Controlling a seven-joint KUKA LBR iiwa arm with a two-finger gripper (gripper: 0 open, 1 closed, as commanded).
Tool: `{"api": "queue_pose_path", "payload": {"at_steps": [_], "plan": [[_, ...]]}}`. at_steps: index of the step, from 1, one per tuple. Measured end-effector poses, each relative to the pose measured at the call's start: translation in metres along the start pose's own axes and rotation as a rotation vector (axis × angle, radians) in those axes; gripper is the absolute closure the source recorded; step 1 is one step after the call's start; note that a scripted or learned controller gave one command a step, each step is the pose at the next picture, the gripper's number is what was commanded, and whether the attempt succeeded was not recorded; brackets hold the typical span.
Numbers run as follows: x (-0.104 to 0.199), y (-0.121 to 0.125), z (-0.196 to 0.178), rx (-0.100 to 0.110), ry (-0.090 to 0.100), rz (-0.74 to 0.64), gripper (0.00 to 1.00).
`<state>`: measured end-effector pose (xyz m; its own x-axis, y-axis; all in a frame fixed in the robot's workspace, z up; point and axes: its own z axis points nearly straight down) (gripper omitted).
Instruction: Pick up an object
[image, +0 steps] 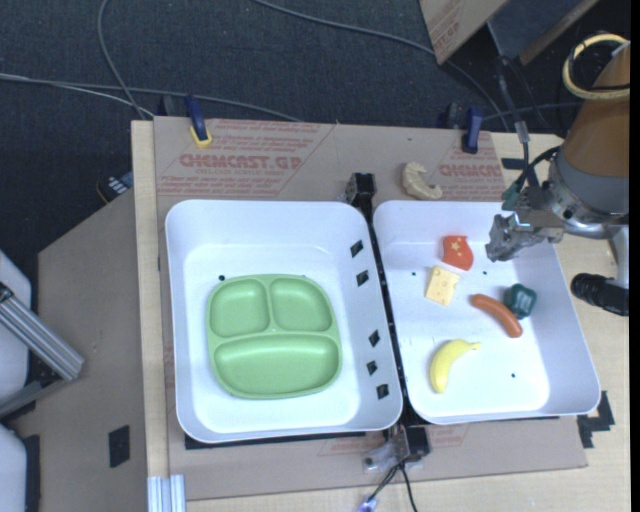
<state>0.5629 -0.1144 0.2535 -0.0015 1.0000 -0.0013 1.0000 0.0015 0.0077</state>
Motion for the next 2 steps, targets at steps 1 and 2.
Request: {"api": "queue_pose_path", "payload": {"at_steps": [1,2], "plan": [[0.047,-0.014,-0.004,0.009,0.005,-0.004,1.0],[0.101,-0.013,0.0,0.01,0.004,-0.005,1.0]]}}
